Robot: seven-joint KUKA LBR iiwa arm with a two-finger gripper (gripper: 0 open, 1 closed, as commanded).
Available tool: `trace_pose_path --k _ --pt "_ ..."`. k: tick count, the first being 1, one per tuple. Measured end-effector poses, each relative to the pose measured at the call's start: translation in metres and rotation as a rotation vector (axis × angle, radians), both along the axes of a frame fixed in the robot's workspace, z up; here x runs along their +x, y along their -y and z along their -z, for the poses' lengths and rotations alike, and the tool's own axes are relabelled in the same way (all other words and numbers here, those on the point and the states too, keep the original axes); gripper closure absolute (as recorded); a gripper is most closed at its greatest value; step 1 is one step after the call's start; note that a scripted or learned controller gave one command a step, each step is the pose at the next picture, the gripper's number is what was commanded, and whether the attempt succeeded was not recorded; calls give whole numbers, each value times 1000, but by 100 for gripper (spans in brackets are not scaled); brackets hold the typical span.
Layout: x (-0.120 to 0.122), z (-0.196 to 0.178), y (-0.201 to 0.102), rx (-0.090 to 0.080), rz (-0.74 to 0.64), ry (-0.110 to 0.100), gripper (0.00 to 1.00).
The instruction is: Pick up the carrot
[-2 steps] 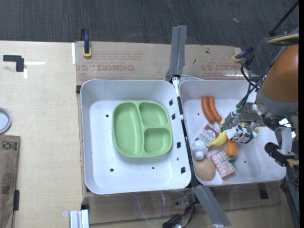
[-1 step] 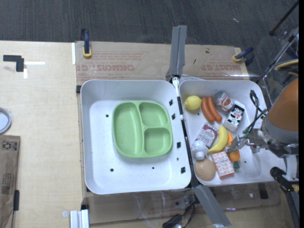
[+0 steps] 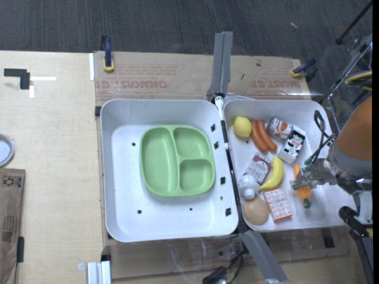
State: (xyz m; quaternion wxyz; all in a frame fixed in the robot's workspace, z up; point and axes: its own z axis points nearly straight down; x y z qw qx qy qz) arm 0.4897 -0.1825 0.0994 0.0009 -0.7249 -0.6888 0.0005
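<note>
Carrot [image 3: 304, 192], orange with a green end, lies near the right edge of the right bin [image 3: 314, 218] beside the banana [image 3: 273, 173], the tool [image 3: 309, 177] poised directly over it, apparently for a grasp, though its opening cannot be made out

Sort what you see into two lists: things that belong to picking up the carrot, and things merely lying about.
Belongs to the job: carrot; claw; right bin.

Lying about: green plate; lemon; banana; sausages; red carton.
</note>
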Motion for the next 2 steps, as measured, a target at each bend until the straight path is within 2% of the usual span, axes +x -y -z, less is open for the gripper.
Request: trace_pose_path --k 1,2 --pt "21 -91 -33 -2 156 0 100" --pt "14 -44 -29 0 111 -2 100"
